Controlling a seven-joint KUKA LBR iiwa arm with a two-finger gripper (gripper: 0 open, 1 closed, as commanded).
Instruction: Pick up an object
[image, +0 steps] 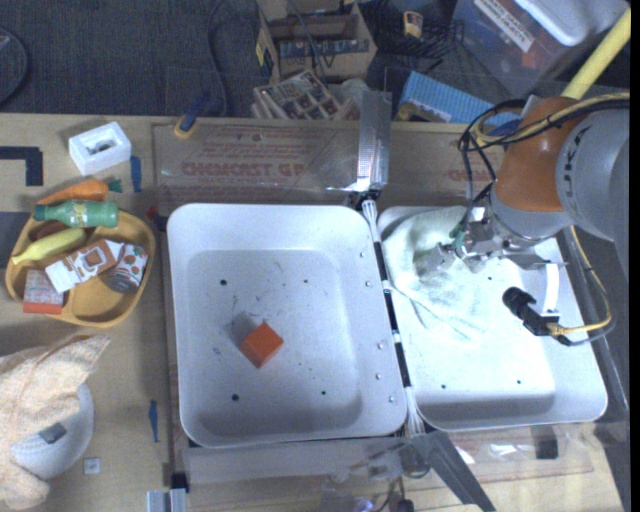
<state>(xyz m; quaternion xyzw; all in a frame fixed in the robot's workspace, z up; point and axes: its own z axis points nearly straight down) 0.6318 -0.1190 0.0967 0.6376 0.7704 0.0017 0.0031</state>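
Now my gripper (447, 258) hangs over the right bin (520, 385), grip state unclear, so next I must cross to the orange block (263, 345) lower left.

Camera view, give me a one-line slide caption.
Arm's gripper low in the right bin; an orange block lies in the left bin.

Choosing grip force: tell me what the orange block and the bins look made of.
Orange block: probably painted wood or hard plastic; matte faces, crisp edges. Left bin and right bin: likely moulded white plastic; smooth, rounded corners, faint sheen, dark scuffs.
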